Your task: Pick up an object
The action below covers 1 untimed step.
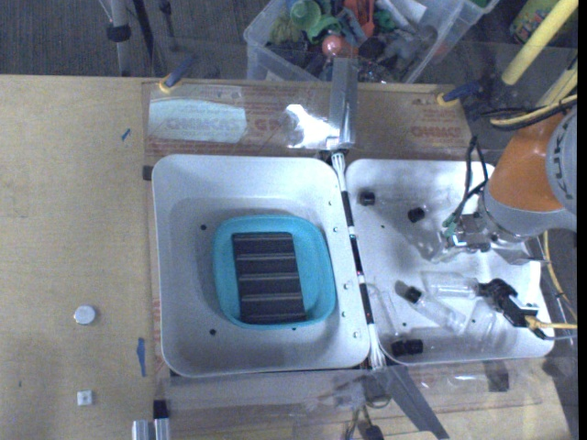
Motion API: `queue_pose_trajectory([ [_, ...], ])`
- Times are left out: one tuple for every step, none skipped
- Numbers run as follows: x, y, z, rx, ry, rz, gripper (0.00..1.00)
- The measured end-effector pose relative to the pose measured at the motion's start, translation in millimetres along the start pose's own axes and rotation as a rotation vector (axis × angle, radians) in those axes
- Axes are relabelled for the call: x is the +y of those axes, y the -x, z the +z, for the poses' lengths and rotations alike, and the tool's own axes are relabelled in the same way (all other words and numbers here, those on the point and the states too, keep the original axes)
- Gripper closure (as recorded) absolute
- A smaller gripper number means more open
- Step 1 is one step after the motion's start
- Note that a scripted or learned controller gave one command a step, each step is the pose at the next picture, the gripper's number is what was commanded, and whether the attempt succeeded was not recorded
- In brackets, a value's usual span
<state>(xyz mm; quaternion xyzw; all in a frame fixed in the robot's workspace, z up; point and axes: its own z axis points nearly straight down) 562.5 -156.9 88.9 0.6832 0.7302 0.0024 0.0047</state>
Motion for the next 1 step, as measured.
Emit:
queue_pose_trajectory([
  [-0.8, 0.1, 0.9, 0.0, -0.002, 0.0, 0.0],
])
